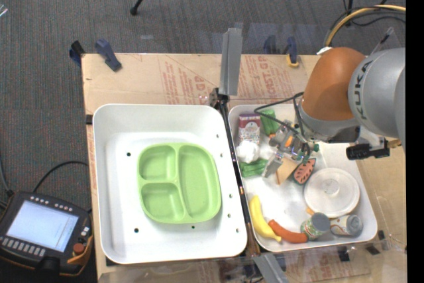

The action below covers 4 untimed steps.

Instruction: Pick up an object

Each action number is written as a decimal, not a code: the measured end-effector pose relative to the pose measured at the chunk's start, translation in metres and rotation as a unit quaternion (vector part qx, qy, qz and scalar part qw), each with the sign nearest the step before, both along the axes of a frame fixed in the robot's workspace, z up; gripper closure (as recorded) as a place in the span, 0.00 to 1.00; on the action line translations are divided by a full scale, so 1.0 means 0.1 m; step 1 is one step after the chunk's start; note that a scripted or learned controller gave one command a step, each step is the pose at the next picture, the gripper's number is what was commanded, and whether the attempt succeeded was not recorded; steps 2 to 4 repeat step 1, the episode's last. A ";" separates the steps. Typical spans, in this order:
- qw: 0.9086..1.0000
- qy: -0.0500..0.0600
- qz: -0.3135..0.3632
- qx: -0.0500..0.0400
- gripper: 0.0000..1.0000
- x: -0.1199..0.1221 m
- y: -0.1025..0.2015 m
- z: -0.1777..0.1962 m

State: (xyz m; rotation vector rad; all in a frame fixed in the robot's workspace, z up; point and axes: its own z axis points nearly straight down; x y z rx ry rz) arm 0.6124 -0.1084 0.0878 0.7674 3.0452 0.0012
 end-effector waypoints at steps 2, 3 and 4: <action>1.000 0.000 0.026 0.000 0.00 0.16 -0.21 0.00; 1.000 0.000 0.026 0.000 0.00 0.16 -0.21 0.00; 1.000 0.000 0.026 0.000 0.00 0.16 -0.21 0.00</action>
